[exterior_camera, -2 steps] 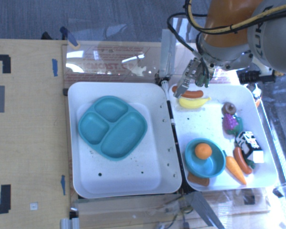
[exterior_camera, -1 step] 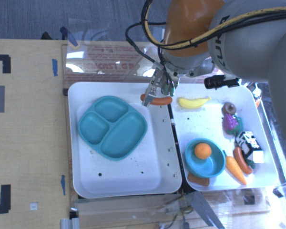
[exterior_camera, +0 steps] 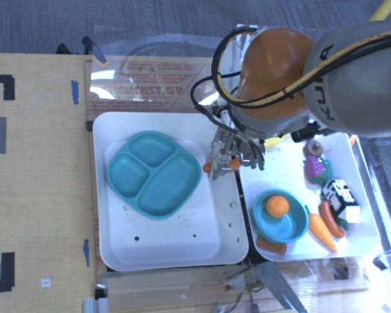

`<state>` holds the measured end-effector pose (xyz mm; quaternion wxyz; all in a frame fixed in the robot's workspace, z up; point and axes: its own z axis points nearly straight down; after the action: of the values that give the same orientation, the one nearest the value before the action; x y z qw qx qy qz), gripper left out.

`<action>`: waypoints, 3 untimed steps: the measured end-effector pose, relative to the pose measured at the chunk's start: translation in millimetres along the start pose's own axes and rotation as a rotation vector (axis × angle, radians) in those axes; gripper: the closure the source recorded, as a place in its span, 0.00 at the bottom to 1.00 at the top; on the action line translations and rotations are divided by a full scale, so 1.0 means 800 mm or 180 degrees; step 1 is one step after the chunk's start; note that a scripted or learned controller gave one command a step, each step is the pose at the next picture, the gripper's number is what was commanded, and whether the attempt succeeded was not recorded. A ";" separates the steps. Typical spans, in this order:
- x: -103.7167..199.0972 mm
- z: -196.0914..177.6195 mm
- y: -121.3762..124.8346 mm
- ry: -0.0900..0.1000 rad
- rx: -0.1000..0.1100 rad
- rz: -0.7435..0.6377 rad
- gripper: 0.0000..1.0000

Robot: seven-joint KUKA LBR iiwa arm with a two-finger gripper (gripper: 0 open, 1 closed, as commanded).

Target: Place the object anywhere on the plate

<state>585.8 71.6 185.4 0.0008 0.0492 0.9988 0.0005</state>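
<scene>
A teal divided plate (exterior_camera: 155,173) lies in the left bin (exterior_camera: 182,253), toward its upper left. My gripper (exterior_camera: 227,162) hangs over the wall between the two bins, just right of the plate's rim. A small orange object (exterior_camera: 211,168) shows at its fingertips, with the fingers closed around it. The arm's orange band and cables hide the wrist above.
The right bin (exterior_camera: 362,240) holds a blue bowl (exterior_camera: 281,220) with an orange ball (exterior_camera: 277,206) in it, a carrot (exterior_camera: 322,232), a red sausage-like piece (exterior_camera: 331,217), purple grapes (exterior_camera: 316,168), a black-and-white toy (exterior_camera: 339,194) and a brown piece (exterior_camera: 271,245).
</scene>
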 end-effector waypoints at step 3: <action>0.030 -0.116 0.095 -0.0011 -0.0005 -0.0599 0.00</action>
<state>568.8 149.2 278.1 0.0026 -0.0449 0.9990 0.0011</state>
